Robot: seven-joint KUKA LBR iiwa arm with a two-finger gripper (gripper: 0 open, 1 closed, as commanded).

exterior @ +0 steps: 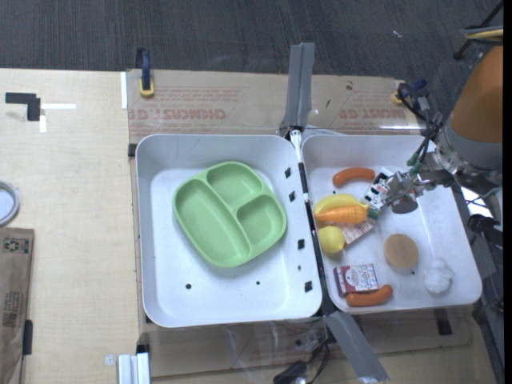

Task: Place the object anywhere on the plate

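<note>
We see one green plate (230, 213), a smooth plastic dish split into three compartments, lying flat in the left bin (160, 238) with white floor bare on all sides of it. Nothing rests on the plate. The objects all sit in the right bin (448, 294), and we count these: one orange carrot-like piece (353, 176) at the far side, one banana (340, 204) and one orange carrot (346, 214) touching it, one yellow lemon (331, 238) just near of those, a small pink packet (358, 232) beside the lemon, one round tan disc (401, 251), one red-and-white box (357, 278), one orange sausage shape (370, 296) at the near rim, and one white fluffy ball (437, 278) in the near right corner. The gripper (392, 192) hangs low over the right bin, just right of the banana, with a small black-and-white item (378, 189) at its tip. Whether the fingers are apart or together we cannot tell. The raised wall between the two bins stands between these objects and the plate. Both bins rest on a pale wooden tabletop (64, 214).
</note>
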